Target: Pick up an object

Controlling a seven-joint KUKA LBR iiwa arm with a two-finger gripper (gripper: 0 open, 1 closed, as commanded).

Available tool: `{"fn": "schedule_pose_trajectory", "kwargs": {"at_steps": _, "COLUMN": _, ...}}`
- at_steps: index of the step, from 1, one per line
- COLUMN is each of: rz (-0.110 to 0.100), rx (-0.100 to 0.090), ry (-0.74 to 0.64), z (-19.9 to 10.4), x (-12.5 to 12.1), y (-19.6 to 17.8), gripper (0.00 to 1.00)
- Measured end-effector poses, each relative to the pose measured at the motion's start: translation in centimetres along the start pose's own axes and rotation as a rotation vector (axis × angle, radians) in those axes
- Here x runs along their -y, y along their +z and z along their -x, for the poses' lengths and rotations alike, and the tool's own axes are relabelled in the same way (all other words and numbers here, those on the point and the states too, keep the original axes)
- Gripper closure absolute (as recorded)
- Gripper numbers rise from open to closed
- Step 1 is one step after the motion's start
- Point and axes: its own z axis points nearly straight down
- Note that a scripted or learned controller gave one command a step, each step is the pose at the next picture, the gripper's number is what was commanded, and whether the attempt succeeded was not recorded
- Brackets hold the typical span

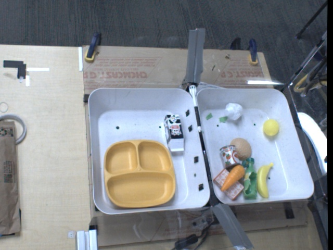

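The left bin (99,139) holds a yellow three-part plate (139,172) and a small white carton with black spots (174,130) lying near its right wall. In the right bin (291,139) lie a crumpled white wad (233,110), a yellow lemon (270,128), a tan round thing (241,148), a small can (228,155), an orange carrot (233,176) over a red-and-white packet (233,190), a green toy (250,179) and a yellow banana (264,180).
Brown cardboard (171,66) lies behind the bins, held by blue-and-yellow clamps (93,46). A grey post (195,56) rises at the divide between bins. A brown bag (8,176) lies on the wooden bench at far left.
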Motion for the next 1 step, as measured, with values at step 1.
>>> {"fn": "schedule_pose_trajectory", "kwargs": {"at_steps": 1, "rz": 0.001, "rx": 0.0, "ry": -0.169, "z": -0.54, "x": -0.12, "y": -10.99, "gripper": 1.0}}
